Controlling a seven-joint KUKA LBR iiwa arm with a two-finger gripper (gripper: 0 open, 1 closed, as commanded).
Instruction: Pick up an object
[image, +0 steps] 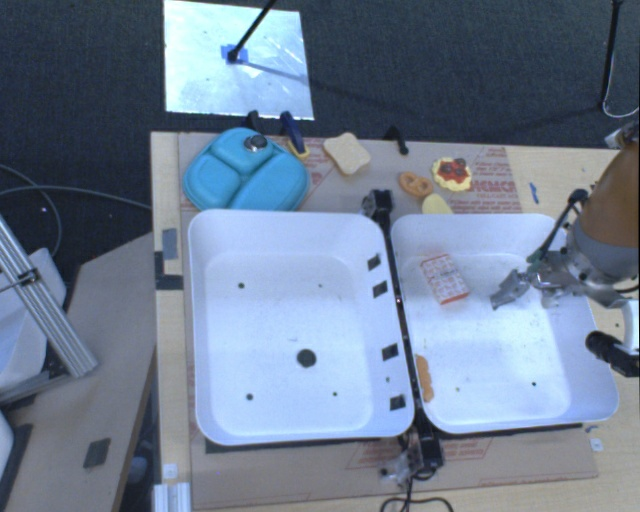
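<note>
We are hovering our gripper (508, 290) over the right bin (560, 400) — whether the fingers are released or clenched, we cannot tell. A small red-and-white packet (444, 278) is lying flat in that bin, near its upper-left corner — just beside us, apart, untouched.

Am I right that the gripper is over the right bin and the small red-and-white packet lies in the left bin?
Not quite. The gripper is over the right bin, but the camera view shows the red-and-white packet lying in that same right bin, near its back left, not in the left bin.
</note>
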